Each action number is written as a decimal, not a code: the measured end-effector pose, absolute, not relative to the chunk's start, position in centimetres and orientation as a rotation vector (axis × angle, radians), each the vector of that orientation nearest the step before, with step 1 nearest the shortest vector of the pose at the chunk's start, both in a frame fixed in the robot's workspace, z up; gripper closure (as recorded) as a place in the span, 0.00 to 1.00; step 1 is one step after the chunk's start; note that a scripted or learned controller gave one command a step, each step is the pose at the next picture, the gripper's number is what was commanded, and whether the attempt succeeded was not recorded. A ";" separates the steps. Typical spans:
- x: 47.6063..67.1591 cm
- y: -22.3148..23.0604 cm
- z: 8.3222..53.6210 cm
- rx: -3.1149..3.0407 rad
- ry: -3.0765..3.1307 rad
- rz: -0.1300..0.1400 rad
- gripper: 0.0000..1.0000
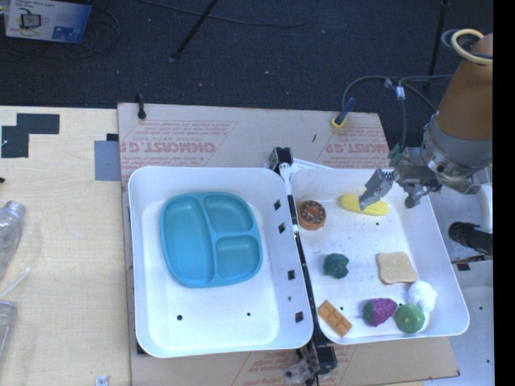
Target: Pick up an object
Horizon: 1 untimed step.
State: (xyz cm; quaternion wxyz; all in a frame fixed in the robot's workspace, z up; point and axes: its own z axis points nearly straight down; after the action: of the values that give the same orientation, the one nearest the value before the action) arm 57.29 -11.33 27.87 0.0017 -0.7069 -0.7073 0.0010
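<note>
My gripper (394, 194) hovers over the far part of the right bin (451, 296), open, with nothing between its fingers. Its left finger (374, 190) is just over a yellow banana-like piece (358, 206) lying by the bin's far wall. Further toy foods lie in this bin: a glazed donut (311, 214), a dark green broccoli (336, 265), a slice of toast (396, 268), a waffle (334, 318), purple grapes (379, 310), a green fruit (409, 318) and a white piece (422, 294).
The left bin (153, 296) holds a blue divided plate (212, 238). A ridge with black clips (294, 248) separates the two bins. Clear plastic bottles (8, 223) lie at the bench's left edge. Cables (362, 87) loop behind the arm.
</note>
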 end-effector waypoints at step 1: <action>55.7 -9.0 15.3 -2.222 -2.214 0.005 0.00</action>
State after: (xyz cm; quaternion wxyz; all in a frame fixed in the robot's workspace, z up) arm 55.68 -8.95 15.25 0.0025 -0.7084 -0.7058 0.0016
